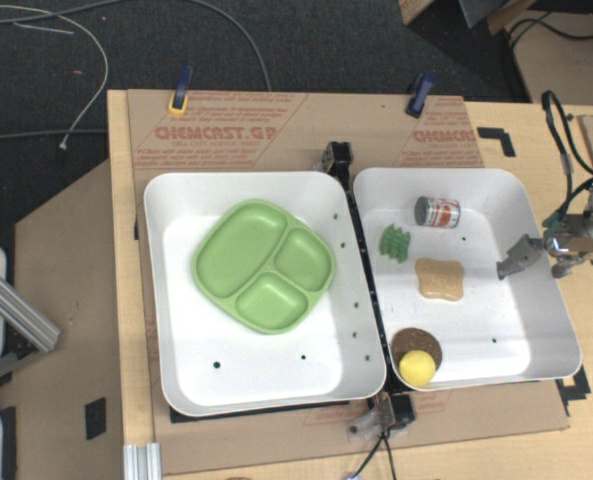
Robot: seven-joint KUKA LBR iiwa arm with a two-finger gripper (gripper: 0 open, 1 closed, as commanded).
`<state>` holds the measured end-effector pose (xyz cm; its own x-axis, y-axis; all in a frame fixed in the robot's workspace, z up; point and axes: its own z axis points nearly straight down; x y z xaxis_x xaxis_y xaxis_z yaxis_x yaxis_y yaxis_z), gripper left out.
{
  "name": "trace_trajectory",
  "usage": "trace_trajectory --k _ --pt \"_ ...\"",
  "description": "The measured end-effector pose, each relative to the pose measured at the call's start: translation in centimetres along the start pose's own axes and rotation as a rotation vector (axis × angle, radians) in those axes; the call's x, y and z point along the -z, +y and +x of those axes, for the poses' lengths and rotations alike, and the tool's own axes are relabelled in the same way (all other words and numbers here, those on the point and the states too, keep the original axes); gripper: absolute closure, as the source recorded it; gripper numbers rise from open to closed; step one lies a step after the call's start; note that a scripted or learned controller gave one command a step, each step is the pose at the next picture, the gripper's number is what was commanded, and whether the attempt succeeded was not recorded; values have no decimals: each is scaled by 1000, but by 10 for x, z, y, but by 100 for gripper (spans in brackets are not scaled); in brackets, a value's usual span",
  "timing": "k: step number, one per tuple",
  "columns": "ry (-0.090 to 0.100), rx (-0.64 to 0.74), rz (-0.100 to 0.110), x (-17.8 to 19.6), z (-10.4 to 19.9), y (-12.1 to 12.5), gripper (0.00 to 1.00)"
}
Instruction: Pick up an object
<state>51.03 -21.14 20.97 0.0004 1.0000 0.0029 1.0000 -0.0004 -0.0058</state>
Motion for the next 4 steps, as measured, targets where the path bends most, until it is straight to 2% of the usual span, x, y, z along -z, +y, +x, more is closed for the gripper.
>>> trace_trajectory --k 1,2,3,4 --pt "1 0 2 -62 3 -6 0" --pt "1 1 -1 -107 11 -4 0" --pt "-1 0 -6 -94 10 -3 100" --pt "-5 2 -11 -49 11 2 100"
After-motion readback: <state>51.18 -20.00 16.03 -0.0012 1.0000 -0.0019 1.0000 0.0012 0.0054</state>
